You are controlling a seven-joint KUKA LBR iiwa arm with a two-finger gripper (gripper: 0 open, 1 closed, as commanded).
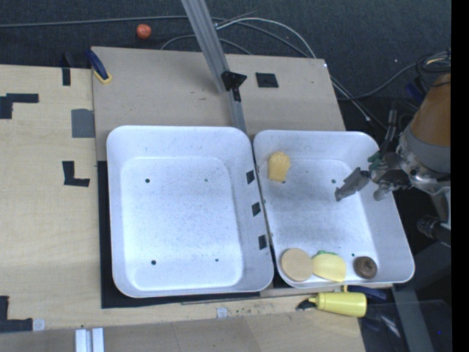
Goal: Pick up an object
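The right bin (381, 218) holds several small objects. A yellow block (278, 166) lies near its far left corner. Along its near edge sit a tan disc (296, 264), a yellow-green piece (329, 266) and a small brown round object (365, 268). My gripper (364, 188) hangs over the bin's right side, close to the right wall, open with nothing between its fingers. It is well to the right of the yellow block and above the row at the near edge.
The left bin (121, 196) sits beside the right one. A yellow bottle-like object (341, 303) lies on the bench just outside the right bin's near edge. A grey pole (209, 39) slants in from the top. A small orange ball (143, 30) lies far back.
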